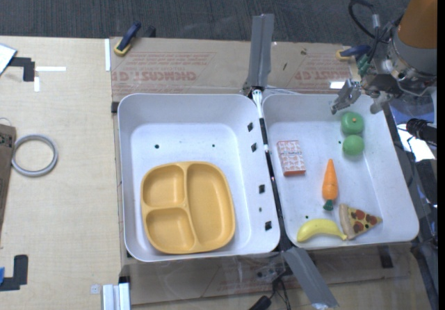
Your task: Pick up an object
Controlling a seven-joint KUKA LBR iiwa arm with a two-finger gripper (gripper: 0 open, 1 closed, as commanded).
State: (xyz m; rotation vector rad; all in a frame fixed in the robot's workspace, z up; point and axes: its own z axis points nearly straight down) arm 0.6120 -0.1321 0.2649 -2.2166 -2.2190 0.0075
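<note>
Pale wooden bench [55, 232] carries two white bins, and the pincer [363, 96], fingers spread and holding nothing, should drop straight onto the green apple [352, 122] just below it.

Both white bins [132, 183] look like smooth, matt moulded plastic, and the divided yellow tray [188, 206] in the left one has a slightly glossy plastic surface. The banana [320, 231], carrot [329, 180], pizza slice [357, 220] and two green fruits [352, 133] look like smooth toy plastic with a soft sheen, while the pincer [365, 96] shows bare grey metal. The worktop [55, 232] is pale, matt wood, with printed brown cardboard [181, 69] behind the bins and a glossy roll of tape [31, 155] at the left.
</note>
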